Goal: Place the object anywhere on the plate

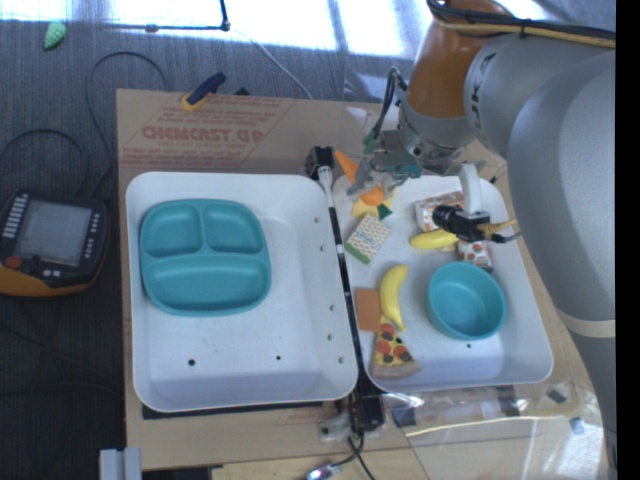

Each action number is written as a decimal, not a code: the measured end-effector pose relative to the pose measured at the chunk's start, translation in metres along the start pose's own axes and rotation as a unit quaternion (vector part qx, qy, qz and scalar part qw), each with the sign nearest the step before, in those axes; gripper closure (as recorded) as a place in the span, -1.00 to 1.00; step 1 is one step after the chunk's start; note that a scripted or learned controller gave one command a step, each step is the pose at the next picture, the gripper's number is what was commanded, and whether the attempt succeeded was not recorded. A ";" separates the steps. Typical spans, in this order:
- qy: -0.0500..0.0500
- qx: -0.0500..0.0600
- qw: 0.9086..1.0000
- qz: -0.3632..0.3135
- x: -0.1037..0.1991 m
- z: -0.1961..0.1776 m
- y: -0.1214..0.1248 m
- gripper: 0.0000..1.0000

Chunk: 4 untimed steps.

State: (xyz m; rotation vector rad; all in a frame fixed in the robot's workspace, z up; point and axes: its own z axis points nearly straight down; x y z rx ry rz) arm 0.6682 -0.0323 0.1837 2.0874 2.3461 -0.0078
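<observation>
Two white bins (pixel 240 378), teal plate (pixel 205 255) (left), gripper (pixel 385 173) right

Bulky grey arm (pixel 560 158), orange wrist band (pixel 445 63)

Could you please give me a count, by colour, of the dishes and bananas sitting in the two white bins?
Teal dishes: 2, the divided plate in the left bin and the bowl in the right bin.
Yellow bananas: 2, one beside the bowl, one further back.
Total: 4
</observation>
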 end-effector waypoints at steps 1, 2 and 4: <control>0.002 0.001 1.000 0.013 0.061 0.001 -0.050 1.00; 0.003 -0.002 0.999 0.049 0.155 -0.042 -0.035 1.00; 0.001 0.000 0.996 0.090 0.242 -0.056 -0.056 -1.00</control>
